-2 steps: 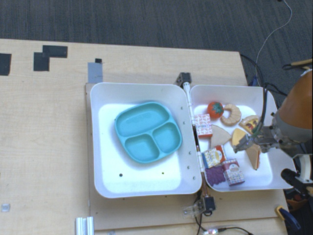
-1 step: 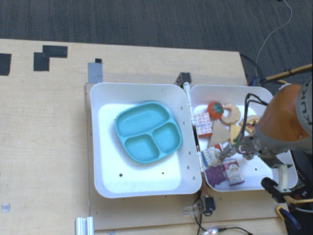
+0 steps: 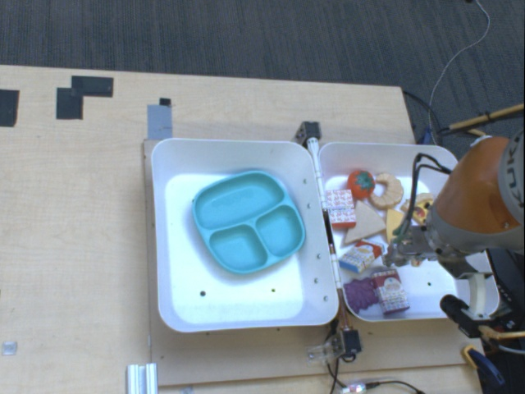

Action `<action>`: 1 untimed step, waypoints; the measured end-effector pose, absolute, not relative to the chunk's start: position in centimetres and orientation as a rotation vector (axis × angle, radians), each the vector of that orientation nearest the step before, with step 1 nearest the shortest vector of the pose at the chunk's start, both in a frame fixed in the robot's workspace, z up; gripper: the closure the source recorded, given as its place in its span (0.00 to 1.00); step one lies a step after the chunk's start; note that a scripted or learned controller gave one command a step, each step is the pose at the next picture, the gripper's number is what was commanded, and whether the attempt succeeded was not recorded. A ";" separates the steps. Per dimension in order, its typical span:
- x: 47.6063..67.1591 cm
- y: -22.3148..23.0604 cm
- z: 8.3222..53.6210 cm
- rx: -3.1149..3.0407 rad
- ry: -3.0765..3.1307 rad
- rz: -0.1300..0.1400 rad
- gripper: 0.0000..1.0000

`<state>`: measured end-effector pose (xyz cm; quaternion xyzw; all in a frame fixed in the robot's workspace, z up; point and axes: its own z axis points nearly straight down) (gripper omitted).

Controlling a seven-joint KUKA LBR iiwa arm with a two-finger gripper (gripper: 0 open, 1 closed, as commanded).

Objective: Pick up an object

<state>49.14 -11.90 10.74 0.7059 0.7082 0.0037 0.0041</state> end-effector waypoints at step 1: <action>55.9 -1.3 18.5 2.215 2.226 0.006 1.00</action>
